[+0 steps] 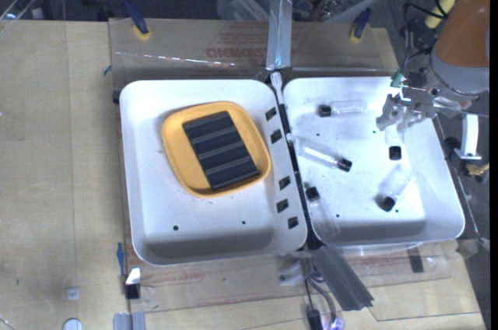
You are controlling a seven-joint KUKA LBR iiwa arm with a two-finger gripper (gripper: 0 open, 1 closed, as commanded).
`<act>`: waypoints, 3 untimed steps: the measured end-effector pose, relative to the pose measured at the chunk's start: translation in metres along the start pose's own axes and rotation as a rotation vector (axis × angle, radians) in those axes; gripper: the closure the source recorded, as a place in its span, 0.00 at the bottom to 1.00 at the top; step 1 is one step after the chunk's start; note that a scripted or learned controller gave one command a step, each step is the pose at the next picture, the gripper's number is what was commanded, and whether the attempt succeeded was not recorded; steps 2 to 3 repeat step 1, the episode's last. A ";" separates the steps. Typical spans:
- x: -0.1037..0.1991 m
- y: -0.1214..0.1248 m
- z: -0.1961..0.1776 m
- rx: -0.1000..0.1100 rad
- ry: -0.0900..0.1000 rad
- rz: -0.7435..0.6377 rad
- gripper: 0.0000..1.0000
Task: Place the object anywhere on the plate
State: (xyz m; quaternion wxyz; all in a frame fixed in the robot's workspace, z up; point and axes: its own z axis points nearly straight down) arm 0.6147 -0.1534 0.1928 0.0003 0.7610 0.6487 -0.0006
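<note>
A black slab (pixel 220 151) lies on the yellow plate (pixel 177 135) in the left bin (pixel 148 188). The end effector (pixel 398 115) hovers over the right bin (pixel 436 196); its state cannot be told.

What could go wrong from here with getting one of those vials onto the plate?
The clear vials in the right bin are small and hard to see, so a grasp may miss. The end effector sits near the bin's far rim. The dark ridged block covers most of the yellow plate.
</note>
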 end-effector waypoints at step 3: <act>0.000 0.000 0.000 0.000 0.000 0.000 0.00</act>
